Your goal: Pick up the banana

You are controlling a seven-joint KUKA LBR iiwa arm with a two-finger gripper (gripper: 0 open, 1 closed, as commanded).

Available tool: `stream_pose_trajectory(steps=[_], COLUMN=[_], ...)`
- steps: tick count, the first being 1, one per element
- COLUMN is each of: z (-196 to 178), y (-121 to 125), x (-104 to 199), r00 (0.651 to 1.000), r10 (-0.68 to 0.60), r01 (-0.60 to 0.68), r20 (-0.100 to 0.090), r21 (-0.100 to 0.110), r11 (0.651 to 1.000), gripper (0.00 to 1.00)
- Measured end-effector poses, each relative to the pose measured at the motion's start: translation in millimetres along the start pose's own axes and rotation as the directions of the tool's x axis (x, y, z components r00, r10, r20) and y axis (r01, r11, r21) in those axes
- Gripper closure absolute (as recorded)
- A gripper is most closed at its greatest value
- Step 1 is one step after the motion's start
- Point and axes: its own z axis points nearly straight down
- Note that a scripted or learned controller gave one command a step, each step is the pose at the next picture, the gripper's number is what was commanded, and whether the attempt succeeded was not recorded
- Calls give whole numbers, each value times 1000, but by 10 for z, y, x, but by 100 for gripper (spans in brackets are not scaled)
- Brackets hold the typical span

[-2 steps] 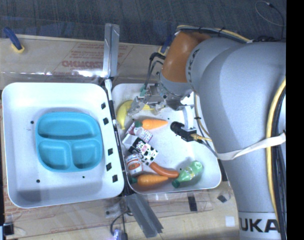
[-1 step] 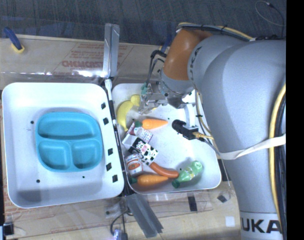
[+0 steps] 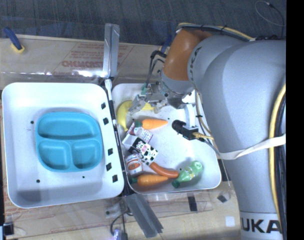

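Note:
The yellow banana [image 3: 124, 113] lies at the upper left of the right bin [image 3: 208, 154], close to the divider between the bins. My gripper [image 3: 144, 100] hangs low over the bin's upper part, just right of the banana and partly over its end. The grey arm with its orange band [image 3: 181, 54] comes in from the right and hides the bin's right side.
Below the banana lie an orange carrot [image 3: 153, 124], small printed packs [image 3: 140, 146], a second carrot [image 3: 152, 180], a sausage-like piece [image 3: 164, 171] and a green bottle [image 3: 188, 174]. The left bin [image 3: 22, 184] holds a blue divided tray [image 3: 68, 139].

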Motion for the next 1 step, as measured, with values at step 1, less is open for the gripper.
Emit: stream_pose_trajectory(steps=[1], z=[-104], y=[5], x=[4], r00=[1000], r10=[-4], r01=[4], r20=[1], r21=[-1], r11=[1000], gripper=[100])
